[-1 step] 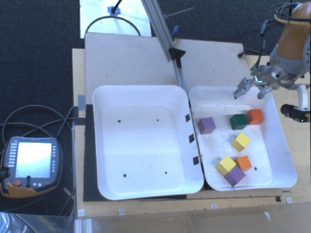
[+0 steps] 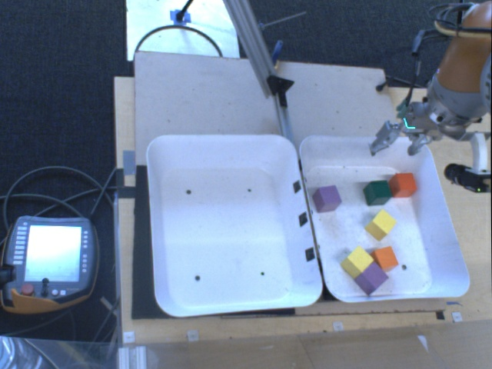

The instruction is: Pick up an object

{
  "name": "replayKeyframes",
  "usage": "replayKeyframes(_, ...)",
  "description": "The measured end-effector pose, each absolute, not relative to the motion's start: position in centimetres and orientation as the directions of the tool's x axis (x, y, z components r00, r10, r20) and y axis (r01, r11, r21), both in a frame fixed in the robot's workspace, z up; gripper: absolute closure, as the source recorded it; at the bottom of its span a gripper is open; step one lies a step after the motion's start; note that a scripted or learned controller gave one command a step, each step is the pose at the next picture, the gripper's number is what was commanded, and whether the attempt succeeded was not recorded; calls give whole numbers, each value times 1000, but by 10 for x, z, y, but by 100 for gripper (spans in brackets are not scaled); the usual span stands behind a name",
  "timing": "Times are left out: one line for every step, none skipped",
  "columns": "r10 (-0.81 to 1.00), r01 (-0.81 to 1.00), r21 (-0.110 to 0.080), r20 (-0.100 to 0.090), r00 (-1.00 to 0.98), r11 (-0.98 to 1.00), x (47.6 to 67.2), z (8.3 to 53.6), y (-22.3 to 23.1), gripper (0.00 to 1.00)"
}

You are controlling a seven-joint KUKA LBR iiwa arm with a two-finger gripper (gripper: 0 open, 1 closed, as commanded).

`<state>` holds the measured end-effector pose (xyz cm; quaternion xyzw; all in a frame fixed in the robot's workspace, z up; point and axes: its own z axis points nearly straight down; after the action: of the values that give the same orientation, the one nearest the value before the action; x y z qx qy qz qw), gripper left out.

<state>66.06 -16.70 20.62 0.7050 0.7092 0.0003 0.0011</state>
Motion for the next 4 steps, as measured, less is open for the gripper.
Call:
replayKeyframes(1000, 1000, -2, 0, -6, 6, 663, 147, -160, 0)
replayKeyframes(1000, 1000, -2, 0, -6, 6, 663, 95, -159, 0)
replayKeyframes(1000, 1000, 6, -2, -9, 9, 665, 110, -159, 100)
replayKeyframes(1000, 1000, 8, -2, -5, 5, 673, 157, -158, 100)
